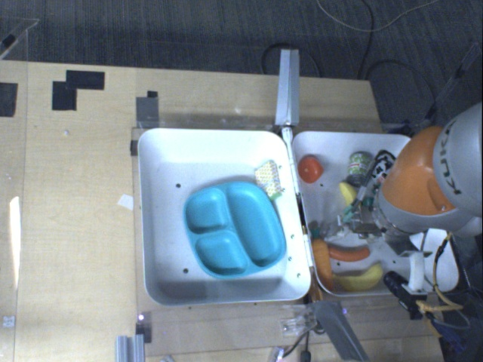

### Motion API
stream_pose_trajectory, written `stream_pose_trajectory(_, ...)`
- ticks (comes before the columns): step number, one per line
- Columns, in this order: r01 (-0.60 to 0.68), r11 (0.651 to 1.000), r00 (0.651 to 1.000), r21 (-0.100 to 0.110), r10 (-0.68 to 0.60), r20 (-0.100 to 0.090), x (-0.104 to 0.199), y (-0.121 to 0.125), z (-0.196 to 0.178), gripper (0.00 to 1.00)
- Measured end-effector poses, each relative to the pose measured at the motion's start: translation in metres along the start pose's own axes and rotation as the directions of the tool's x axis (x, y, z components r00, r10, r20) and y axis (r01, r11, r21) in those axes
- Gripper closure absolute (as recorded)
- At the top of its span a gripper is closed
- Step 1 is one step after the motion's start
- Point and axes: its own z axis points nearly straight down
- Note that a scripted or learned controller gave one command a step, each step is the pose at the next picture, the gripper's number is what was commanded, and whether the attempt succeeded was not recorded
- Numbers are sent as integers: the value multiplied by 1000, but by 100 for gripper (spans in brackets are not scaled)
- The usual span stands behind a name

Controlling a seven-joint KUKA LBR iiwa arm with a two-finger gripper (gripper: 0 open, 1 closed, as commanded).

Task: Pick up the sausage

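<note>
The sausage (349, 253) is a reddish-brown link lying crosswise near the front of the right bin (392, 140). It rests between an orange carrot-like piece (321, 256) on its left and a yellow banana (361, 278) in front. My gripper (353, 226) hangs straight down from the grey and orange wrist (413, 181), just above the sausage's back edge. Its tip is dark and partly merged with the clutter below it.
A red tomato (309, 169), a tin can (360, 162) and a yellow lemon-like fruit (346, 193) sit in the back of the right bin. The left bin (162, 202) holds a blue divided plate (234, 228) and a small patterned packet (268, 177).
</note>
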Motion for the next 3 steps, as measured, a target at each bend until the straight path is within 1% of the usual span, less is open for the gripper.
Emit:
stream_pose_trajectory(1,7,1000,1000,3,-7,3,0,-2,11,0)
stream_pose_trajectory(2,47,999,999,8,-47,-5,-15,-2,12,0)
stream_pose_trajectory(3,51,999,999,1,-51,-4,-13,1,0,100)
